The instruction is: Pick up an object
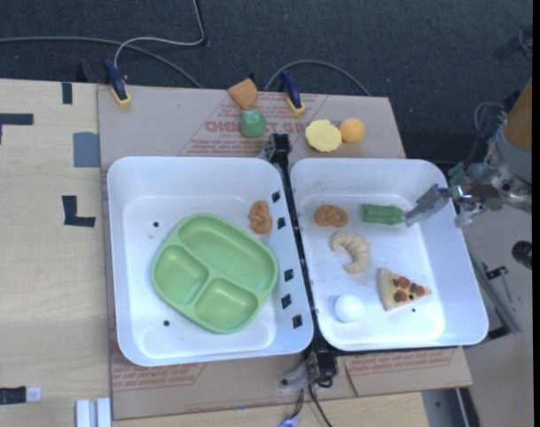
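The right bin (447, 265) holds a brown pretzel (330, 214), a green pickle-shaped piece (382, 213), a tan croissant (352, 250), a pizza slice (401, 289) and a white ball (348, 308). My gripper (423, 206) reaches in from the right, low over the bin's upper right part. Its tip is just right of the green piece, close to it or touching it. Nothing shows held in it. The left bin (132, 238) holds a green divided plate (214, 272) and a second pretzel (260, 217).
Behind the bins on the cardboard lie an orange block (243, 92), a green ball (252, 124), a yellow lemon (323, 135) and an orange (351, 130). Two blue clamps (118, 85) and cables sit at the back edge. A black divider (292, 238) separates the bins.
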Robot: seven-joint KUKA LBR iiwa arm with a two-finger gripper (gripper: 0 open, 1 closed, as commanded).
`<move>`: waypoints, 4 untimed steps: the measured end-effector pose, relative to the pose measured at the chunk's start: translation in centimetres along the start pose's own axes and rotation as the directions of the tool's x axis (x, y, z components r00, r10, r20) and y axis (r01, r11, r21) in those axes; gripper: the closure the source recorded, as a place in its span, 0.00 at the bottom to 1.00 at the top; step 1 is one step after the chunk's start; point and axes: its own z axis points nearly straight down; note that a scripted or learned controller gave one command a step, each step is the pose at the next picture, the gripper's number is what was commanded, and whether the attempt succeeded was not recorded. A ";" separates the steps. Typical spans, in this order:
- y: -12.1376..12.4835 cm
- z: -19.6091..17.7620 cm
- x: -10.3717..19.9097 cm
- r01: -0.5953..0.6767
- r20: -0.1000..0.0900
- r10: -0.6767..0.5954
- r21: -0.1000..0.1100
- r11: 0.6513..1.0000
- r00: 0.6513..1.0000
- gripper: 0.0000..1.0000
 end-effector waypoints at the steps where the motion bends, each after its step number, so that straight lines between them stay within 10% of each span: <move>1: 3.7 12.6 5.0 0.001 -0.002 -0.001 0.004 1.000 1.000 0.00; 2: 2.6 18.5 6.9 -0.001 0.001 0.001 -0.002 1.000 1.000 0.00; 3: 2.7 17.5 6.8 -0.001 0.003 0.001 -0.006 1.000 1.000 1.00; 4: 3.5 8.7 15.4 0.002 -0.001 -0.002 -0.001 1.000 1.000 1.00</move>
